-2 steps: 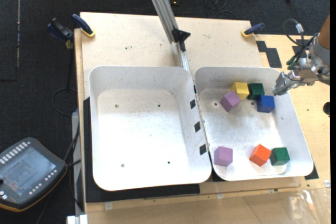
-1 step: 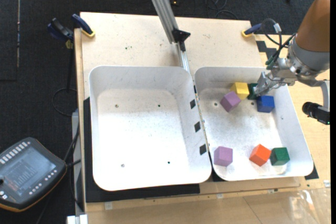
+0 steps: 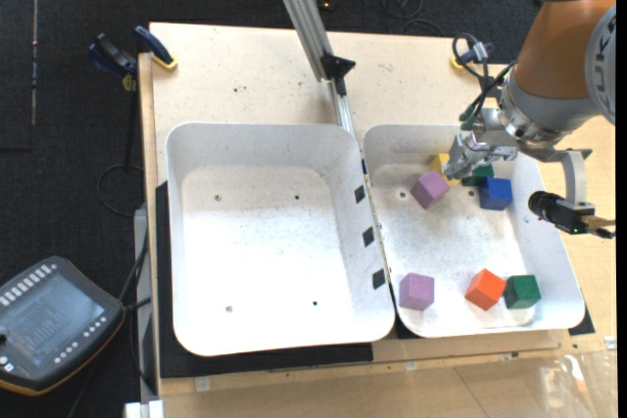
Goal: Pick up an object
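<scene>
Two shallow white bins [image 3: 265,137] side by side, gripper [image 3: 468,162] low in right one, finger state unclear, beside tilted purple cube [image 3: 429,190], blue cube [image 3: 496,193], orange cube [image 3: 485,289] nearer front.

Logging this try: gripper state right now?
Gripper: cannot be told; low in the right white bin, beside the purple cube.

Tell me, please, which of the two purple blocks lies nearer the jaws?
The purple block at the right bin's far end, just beside the gripper; the other purple block sits by the near rim.
</scene>
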Available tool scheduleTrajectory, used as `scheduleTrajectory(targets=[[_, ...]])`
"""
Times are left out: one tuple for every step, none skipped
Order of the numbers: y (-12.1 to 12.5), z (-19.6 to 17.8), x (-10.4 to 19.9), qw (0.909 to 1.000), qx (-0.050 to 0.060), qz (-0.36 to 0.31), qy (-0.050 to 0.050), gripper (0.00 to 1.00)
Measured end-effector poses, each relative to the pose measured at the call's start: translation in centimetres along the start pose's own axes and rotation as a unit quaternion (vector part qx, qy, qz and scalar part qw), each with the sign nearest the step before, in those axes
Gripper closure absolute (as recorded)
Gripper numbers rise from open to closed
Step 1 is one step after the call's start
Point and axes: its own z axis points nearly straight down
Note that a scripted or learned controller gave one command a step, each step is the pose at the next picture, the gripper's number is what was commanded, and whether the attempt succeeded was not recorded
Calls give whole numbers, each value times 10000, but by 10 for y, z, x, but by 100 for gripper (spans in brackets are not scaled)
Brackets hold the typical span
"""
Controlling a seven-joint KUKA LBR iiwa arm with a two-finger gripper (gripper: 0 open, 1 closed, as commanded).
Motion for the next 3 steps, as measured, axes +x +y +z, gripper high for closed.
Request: scheduleTrajectory(targets=[[5, -5, 52, 10000, -9, -2, -1, 100], [25, -11, 109, 10000, -20, -6, 1, 100], [32, 4, 166, 10000, -1, -1, -1, 100]])
